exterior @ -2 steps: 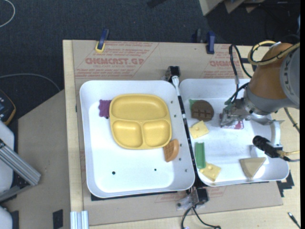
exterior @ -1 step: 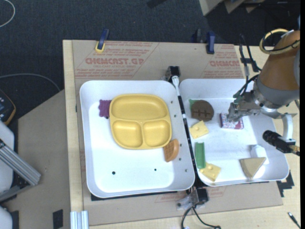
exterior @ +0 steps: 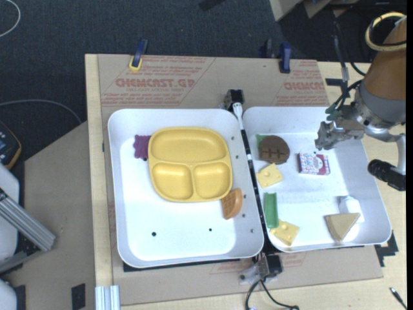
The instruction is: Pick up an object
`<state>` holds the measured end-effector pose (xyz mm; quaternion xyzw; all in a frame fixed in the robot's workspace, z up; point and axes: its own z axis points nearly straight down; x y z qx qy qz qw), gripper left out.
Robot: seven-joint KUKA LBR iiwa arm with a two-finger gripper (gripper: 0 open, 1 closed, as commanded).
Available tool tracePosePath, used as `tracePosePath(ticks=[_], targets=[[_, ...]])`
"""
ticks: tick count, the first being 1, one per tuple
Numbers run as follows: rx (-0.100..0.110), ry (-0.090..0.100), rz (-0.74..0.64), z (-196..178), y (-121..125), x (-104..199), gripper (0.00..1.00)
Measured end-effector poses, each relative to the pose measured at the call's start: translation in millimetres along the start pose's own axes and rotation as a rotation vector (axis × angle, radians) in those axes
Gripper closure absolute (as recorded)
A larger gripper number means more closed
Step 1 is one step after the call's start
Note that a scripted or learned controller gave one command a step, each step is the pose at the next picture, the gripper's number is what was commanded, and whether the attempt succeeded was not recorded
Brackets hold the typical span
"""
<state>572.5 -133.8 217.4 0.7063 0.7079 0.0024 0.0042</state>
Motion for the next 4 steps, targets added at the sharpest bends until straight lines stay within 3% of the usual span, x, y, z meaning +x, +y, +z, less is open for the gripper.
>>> tracePosePath(ticks=[1,3,4], targets=[[0.005,0.001,0.001,-8,1,0,1.0],[0.011,0.007,-0.004,-10,-13,109,1.0],[0.007,0.005,-0.005,-11,-5,172,1.0]])
